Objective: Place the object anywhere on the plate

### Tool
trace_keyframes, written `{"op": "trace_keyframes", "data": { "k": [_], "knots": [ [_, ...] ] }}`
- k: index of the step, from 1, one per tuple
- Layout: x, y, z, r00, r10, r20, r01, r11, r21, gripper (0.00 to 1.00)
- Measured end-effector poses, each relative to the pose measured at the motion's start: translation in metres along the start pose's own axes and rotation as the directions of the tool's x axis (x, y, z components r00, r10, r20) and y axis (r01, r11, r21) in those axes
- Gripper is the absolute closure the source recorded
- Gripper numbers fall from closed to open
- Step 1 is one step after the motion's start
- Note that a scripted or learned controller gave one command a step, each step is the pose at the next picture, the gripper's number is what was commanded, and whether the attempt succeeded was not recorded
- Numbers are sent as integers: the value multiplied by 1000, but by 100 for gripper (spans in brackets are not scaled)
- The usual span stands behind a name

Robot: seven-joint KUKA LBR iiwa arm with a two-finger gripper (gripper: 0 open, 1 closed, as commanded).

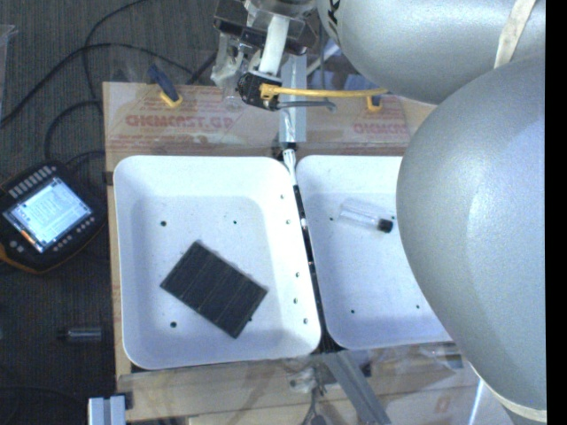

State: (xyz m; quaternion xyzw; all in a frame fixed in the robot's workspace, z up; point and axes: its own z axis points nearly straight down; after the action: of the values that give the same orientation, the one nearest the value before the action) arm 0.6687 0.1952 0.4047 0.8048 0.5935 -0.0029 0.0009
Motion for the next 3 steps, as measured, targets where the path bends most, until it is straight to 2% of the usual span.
{"op": "trace_keyframes", "data": {
  "k": [1,3],
  "knots": [
    [34,-18,-28,849,-528,-1,528,849,-3,100],
    [36,-18,-43,848,-529,4,529,848,3,100]
  ]
}}
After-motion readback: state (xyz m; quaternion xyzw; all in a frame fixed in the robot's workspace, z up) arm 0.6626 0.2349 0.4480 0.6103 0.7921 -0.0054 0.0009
